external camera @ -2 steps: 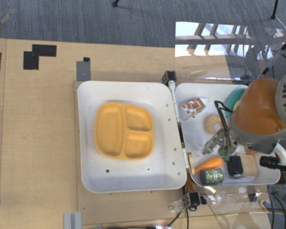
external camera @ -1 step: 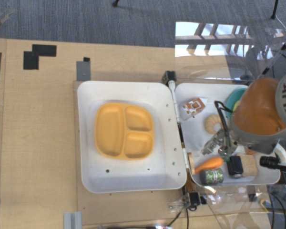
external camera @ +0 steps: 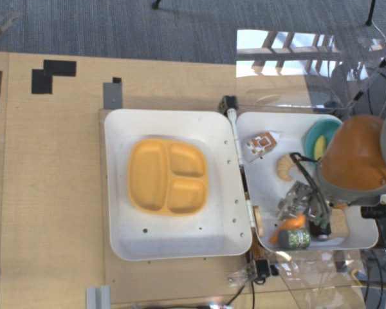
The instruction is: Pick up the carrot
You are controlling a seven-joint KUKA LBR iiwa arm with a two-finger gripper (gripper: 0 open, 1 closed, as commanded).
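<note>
Robot lab, wooden bench (external camera: 51, 192), white bins (external camera: 180, 246), cables (external camera: 244, 282)

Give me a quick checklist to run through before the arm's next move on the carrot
1. Carrot located: ok, in the right bin, near its front edge.
2. Gripper over the carrot: ok, it sits right above it.
3. Carrot between the fingers: cannot tell, the gripper hides the contact.
4. Clutter near the carrot: not ok, a green can touches it in front.
5. Other items out of the way: ok, cookie and teal bowl lie farther back.
6. Left bin: ok, the yellow tray lies in its middle.
</note>
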